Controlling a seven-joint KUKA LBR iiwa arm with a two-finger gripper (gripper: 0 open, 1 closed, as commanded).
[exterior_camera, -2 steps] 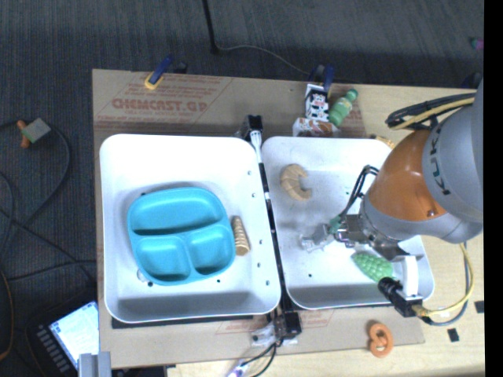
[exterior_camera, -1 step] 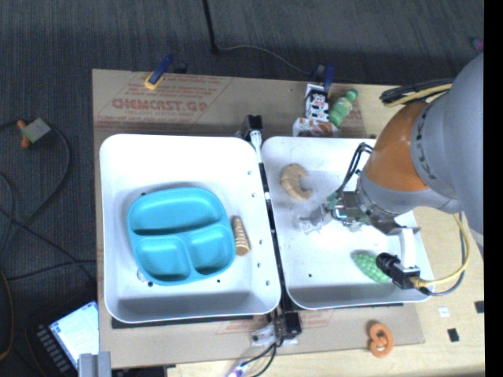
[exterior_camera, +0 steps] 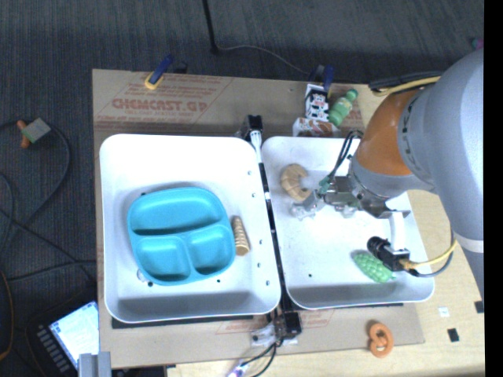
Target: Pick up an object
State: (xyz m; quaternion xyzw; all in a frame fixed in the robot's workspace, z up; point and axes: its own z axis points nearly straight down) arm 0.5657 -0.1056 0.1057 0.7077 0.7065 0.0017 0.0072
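Note:
In the right bin (exterior_camera: 314, 285) a tan croissant-shaped piece (exterior_camera: 294, 179) lies near the far left corner. A green bumpy object (exterior_camera: 372, 266) rests near the front right. My gripper (exterior_camera: 309, 203) is low over the right bin, just in front of the tan piece and close to it. The grey arm with its orange band (exterior_camera: 385, 144) reaches in from the right. The left bin (exterior_camera: 118, 163) holds a blue divided plate (exterior_camera: 181, 234), and a small tan cylinder (exterior_camera: 240, 236) lies beside the plate's right edge.
Behind the right bin, on the cardboard, stand a small printed box (exterior_camera: 316, 108) and a green toy (exterior_camera: 340, 108). An orange ring-shaped piece (exterior_camera: 380, 338) lies in front of the right bin. Blue clamps (exterior_camera: 159, 71) hold the board's far edge.

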